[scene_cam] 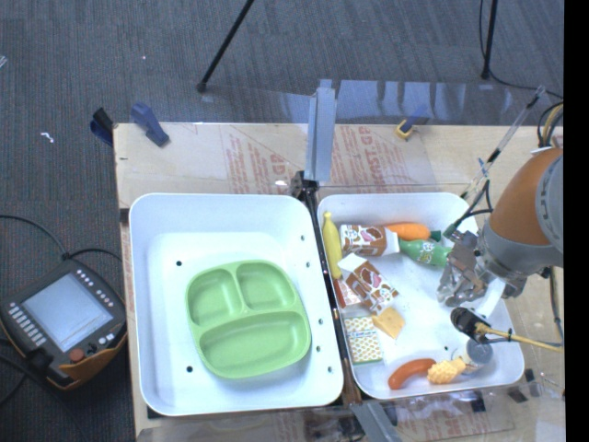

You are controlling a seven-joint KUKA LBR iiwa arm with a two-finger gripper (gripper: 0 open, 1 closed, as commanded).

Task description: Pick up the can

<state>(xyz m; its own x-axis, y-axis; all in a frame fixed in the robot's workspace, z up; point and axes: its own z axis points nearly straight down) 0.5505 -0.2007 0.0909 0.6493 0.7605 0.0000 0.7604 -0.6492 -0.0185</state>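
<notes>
A brown-labelled can (365, 239) lies on its side near the back of the right bin (419, 203). A yellow banana (329, 240) is on its left, and an orange carrot (408, 231) and a green bottle (424, 251) are on its right. My gripper (457, 288) hangs over the right side of this bin, well right of the can and just past the green bottle. I see nothing held in it.
The right bin also holds a brown-and-white carton (370, 286), a cheese wedge (390, 321), a cracker box (363, 343), a sausage (409, 373), a corn cob (448, 370) and a small grey round thing (479, 354). A green divided plate (248, 319) lies in the left bin (156, 247).
</notes>
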